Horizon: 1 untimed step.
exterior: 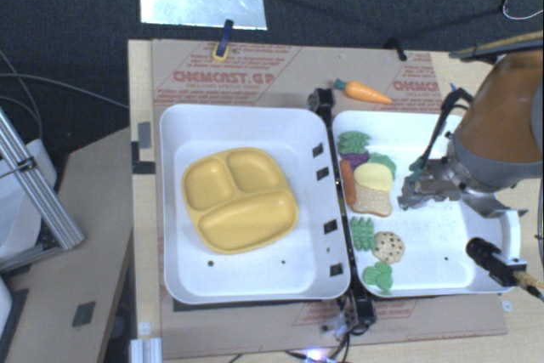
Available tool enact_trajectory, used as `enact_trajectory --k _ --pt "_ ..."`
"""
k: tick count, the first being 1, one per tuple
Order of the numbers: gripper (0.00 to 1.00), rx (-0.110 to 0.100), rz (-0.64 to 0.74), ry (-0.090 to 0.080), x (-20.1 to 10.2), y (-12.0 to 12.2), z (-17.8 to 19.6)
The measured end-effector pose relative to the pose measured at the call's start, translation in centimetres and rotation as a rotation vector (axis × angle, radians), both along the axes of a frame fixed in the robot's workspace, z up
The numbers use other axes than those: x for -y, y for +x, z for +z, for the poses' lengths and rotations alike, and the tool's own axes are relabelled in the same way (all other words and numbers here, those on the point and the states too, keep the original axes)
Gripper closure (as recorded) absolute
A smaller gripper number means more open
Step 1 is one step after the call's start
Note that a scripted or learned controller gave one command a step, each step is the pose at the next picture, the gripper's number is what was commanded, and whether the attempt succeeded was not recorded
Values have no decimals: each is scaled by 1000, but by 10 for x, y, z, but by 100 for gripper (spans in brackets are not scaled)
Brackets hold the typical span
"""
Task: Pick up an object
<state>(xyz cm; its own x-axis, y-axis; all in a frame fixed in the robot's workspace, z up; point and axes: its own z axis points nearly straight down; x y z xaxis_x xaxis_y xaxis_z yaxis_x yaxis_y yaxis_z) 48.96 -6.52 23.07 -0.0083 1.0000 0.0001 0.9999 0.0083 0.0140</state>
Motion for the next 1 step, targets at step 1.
enact_trajectory --k 1 --pt "100 -8 -1 0 2 -1 5"
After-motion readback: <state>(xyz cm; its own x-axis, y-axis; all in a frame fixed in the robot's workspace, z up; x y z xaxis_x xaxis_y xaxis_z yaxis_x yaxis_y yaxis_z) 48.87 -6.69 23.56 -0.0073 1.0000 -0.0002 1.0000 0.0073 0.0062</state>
